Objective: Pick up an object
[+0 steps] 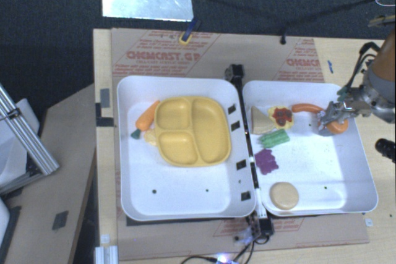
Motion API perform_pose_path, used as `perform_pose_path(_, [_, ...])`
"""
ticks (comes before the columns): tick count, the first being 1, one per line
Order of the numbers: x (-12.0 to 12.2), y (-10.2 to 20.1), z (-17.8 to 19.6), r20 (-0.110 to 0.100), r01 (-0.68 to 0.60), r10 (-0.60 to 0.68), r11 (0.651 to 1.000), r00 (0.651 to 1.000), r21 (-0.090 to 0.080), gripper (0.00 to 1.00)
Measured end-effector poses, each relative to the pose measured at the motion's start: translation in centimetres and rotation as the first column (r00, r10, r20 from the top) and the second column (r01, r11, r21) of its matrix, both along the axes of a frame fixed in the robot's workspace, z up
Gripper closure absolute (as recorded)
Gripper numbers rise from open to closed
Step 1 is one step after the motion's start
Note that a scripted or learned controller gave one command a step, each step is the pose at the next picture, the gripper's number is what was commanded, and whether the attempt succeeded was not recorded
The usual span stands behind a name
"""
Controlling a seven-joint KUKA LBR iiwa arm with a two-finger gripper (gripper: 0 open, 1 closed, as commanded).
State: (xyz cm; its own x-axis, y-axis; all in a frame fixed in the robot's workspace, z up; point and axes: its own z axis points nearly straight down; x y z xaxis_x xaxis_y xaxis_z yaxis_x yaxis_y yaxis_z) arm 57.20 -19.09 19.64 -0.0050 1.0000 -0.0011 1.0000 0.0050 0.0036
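Tan cookie (284,195), cardboard (162,52) printed "CHEMCAST GP"

The arm (383,80) is cut off at the right edge; its gripper (329,117) partly hides an orange piece (338,128).

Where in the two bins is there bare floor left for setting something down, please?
Left bin: the front strip below the yellow divided plate is bare; the carrot crowds its left side. Right bin: the middle and front right, between the purple piece, the tan round piece and the gripper, is bare. Its back left corner is crowded.
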Motion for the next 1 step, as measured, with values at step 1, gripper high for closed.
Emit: perform_pose_path(1, [0.09, 0.0, 2.84, -0.001, 0.0, 0.0, 1.0, 1.0, 0.0, 1.0])
